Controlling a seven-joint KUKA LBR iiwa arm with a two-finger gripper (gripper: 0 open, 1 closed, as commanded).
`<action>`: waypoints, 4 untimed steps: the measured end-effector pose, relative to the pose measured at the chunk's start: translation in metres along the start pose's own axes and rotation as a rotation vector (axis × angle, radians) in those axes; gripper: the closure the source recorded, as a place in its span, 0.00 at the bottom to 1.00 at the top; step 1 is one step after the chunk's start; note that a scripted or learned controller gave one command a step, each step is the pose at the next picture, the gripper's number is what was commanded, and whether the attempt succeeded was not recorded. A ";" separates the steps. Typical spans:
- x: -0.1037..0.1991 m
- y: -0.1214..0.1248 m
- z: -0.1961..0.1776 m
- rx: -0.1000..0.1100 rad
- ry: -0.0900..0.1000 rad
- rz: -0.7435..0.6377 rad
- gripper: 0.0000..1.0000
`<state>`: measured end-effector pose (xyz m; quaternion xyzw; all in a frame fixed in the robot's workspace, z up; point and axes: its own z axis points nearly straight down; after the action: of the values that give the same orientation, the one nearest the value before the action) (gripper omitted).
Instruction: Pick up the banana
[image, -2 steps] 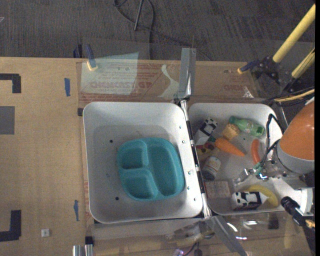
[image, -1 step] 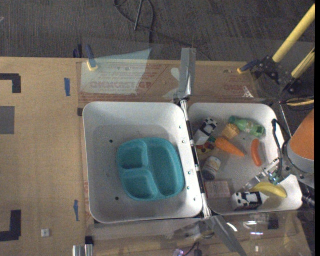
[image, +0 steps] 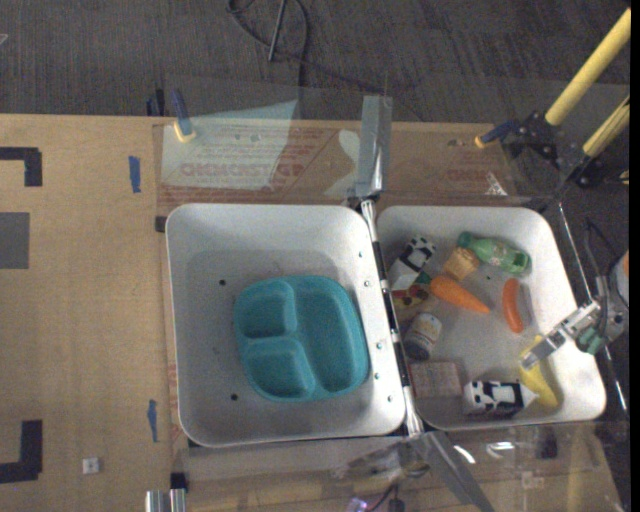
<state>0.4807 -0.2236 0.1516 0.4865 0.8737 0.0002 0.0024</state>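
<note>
The banana (image: 543, 386) is a small yellow piece lying at the near right corner of the right bin (image: 566, 250), just right of a black-and-white cow-patterned box (image: 493, 396). My gripper (image: 536, 354) reaches in from the right edge, its silver tip directly above the banana's far end and very close to it. Whether the tip touches the banana is not clear from this view.
The right bin also holds an orange carrot (image: 461, 294), a second orange piece (image: 513, 305), a green bottle (image: 495, 253), a small cow figure (image: 415, 258), a can (image: 423, 335) and a flat brown box (image: 435, 378). A teal divided plate (image: 300, 337) lies in the left bin (image: 200, 250).
</note>
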 end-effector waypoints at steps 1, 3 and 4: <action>0.029 0.018 -0.012 0.001 0.000 0.279 0.00; -0.002 0.083 0.062 -0.008 -0.008 -0.088 0.00; -0.012 0.018 0.010 0.000 0.000 -0.483 0.00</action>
<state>0.5022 -0.2238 0.1421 0.2635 0.9647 -0.0001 0.0023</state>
